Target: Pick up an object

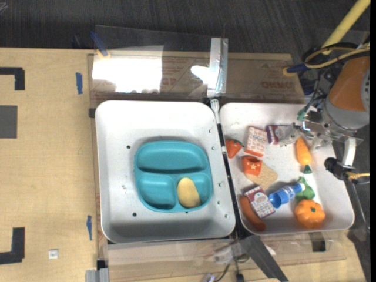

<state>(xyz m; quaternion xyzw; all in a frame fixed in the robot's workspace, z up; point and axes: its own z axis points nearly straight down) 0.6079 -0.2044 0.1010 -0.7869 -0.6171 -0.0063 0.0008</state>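
The right bin [342, 215] holds several toy foods: an orange carrot [302, 152], a pink carton [256, 141], a purple packet [276, 134], a red box [252, 166], a tan cracker [268, 177], a blue bottle [286, 194] and an orange pumpkin [309, 212]. My gripper [309, 128] hangs over the bin's upper right part, just above the carrot's top end and right of the purple packet. Nothing is visibly lifted. The grey arm with its orange band [352, 87] reaches in from the right.
The left bin [111, 157] carries a teal divided tray [170, 157] with a yellow potato [188, 192] in its lower right compartment. A red pepper piece [232, 148] lies by the divider between the bins. A small carton [259, 203] rests on a red sausage [249, 214]. Cables [329, 54] hang at the top right.
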